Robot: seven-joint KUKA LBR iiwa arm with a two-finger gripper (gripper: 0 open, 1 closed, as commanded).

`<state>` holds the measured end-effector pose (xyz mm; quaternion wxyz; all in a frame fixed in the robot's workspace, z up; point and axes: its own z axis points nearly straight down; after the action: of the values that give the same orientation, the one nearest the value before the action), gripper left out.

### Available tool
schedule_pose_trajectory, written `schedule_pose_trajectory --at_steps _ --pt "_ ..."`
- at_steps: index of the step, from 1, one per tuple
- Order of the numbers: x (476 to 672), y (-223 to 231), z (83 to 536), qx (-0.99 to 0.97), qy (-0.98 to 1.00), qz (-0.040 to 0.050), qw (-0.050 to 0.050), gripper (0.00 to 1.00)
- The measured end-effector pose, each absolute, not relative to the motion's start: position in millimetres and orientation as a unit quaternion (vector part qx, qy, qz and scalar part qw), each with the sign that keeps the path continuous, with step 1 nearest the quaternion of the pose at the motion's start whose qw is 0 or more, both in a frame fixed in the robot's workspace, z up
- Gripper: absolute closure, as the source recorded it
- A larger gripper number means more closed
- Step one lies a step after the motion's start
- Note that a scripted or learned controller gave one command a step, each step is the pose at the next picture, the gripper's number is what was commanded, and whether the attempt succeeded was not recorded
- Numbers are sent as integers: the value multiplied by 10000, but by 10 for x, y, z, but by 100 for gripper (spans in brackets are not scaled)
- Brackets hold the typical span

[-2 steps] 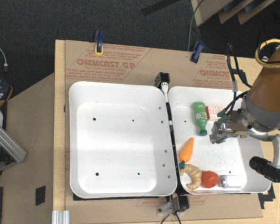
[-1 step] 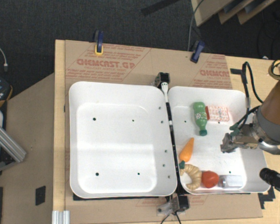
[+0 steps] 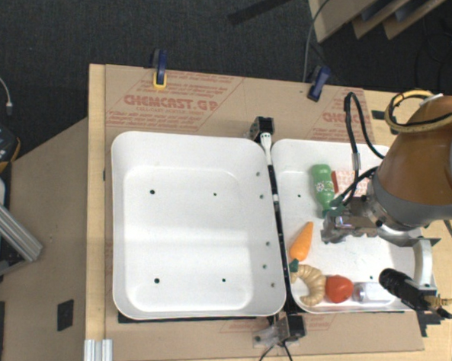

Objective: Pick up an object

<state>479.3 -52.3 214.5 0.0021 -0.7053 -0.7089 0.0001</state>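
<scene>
Lying at the right bin's near rim: croissant, red tomato, clear bottle. Carrot just left of the gripper, apart from it. Finger state: cannot tell. Green bottle lies beyond, close by.

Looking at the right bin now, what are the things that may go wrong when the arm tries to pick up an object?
1. The carrot, croissant and tomato lie crowded near the right bin's front corner, so a grasp may catch two items or push one away.
2. The gripper sits between the green object and the carrot, over bare floor; closing here would likely grasp nothing.
3. The croissant rests near the rim, leaving little finger room.
</scene>
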Motion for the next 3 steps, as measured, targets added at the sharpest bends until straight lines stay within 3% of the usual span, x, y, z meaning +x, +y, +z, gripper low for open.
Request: schedule_pose_trajectory --at_steps 1,2,3 --pt "4799 -343 2263 -7062 -7080 -10 -12 100" --pt "4785 -457 1989 -7076 -7066 14 21 100" --pt "4990 45 2114 -7066 -7076 -8 -11 100"
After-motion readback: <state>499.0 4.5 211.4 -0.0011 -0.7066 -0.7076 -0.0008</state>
